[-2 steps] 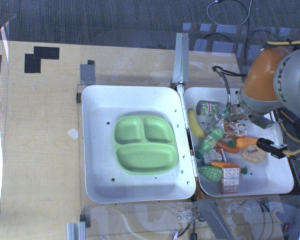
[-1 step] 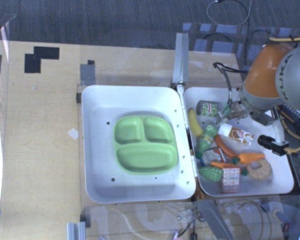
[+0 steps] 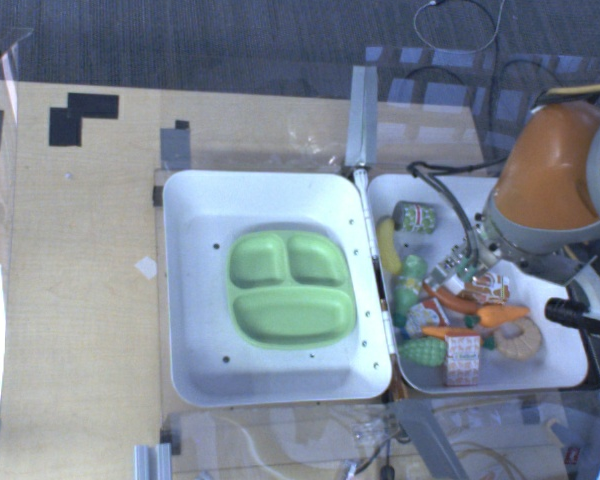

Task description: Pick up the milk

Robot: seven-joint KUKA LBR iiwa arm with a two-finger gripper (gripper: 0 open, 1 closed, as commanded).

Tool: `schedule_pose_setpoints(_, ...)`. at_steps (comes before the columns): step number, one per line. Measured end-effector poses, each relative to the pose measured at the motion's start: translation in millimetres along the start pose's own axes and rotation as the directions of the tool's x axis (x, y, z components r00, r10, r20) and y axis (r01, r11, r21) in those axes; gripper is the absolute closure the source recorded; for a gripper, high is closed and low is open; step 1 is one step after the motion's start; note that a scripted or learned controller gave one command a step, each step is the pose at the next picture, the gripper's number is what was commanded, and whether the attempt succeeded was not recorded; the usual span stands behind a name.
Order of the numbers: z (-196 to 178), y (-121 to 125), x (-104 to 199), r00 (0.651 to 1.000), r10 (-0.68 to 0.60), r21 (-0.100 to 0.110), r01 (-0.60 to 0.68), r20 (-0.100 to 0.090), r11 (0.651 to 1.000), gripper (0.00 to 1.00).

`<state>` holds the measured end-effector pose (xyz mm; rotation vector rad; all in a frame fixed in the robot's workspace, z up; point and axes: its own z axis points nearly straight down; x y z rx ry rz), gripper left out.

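Note:
The milk [image 3: 462, 359] is a small white carton with red print, standing near the front edge of the right bin [image 3: 570, 368]. My gripper [image 3: 467, 261] hangs over the middle of that bin, below the orange wrist band [image 3: 550, 168]. It is behind the milk and apart from it, with a carrot [image 3: 495, 316] and other toys lying between them. Nothing is seen held in the gripper.
The left bin [image 3: 195, 268] holds a green divided plate [image 3: 290, 288]. In the right bin lie a green-labelled can [image 3: 416, 217], a yellow banana [image 3: 388, 245], green toy foods [image 3: 412, 278], a second small printed box [image 3: 491, 288] and a beige ring [image 3: 521, 338]. Cables run behind the bins.

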<state>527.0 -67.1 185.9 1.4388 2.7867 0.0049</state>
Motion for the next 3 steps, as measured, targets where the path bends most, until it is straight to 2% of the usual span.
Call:
schedule_pose_setpoints(1,-11.4,12.2,83.4,0.734,-0.679,-0.001,0.679,0.0,0.734,1.0)
schedule_pose_setpoints(2,-84.0,63.4,152.1,0.82,-0.572,-0.003,0.572,0.002,0.82,1.0)
schedule_pose_setpoints(3,-45.1,76.3,174.0,0.536,-0.844,-0.002,0.844,0.0,0.536,1.0)
